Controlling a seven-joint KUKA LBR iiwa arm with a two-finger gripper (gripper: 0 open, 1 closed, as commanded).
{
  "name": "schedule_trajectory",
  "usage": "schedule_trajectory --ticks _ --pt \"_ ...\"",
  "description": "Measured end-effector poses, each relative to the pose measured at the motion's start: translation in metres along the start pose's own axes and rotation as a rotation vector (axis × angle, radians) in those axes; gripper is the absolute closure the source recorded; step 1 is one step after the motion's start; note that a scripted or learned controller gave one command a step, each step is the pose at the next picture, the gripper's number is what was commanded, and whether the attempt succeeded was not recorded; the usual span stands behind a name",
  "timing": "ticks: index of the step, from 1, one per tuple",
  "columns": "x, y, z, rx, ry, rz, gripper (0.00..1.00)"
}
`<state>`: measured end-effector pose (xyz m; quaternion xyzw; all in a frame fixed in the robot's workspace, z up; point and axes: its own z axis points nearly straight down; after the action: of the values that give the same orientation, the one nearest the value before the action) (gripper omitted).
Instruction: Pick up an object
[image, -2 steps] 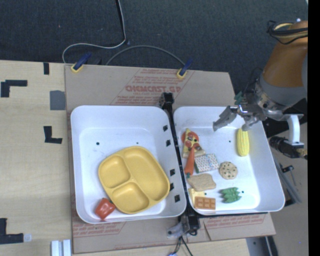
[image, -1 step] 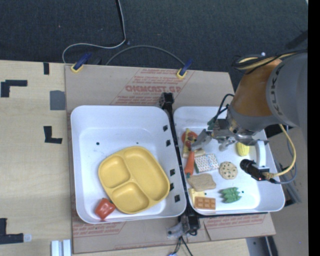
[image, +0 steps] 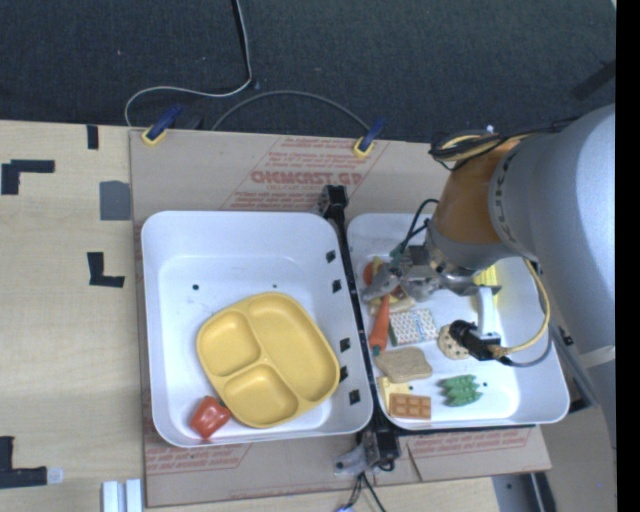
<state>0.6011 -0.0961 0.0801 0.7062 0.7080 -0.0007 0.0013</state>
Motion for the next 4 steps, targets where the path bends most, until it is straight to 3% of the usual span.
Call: schedule_trajectory --ticks 1,4 --pt "0.000 0.067 -0.004 0.006 -0.001 -0.004 0.00" --pt "-0.003 0.042 -0.004 0.002 0.001 0.002 0.00"
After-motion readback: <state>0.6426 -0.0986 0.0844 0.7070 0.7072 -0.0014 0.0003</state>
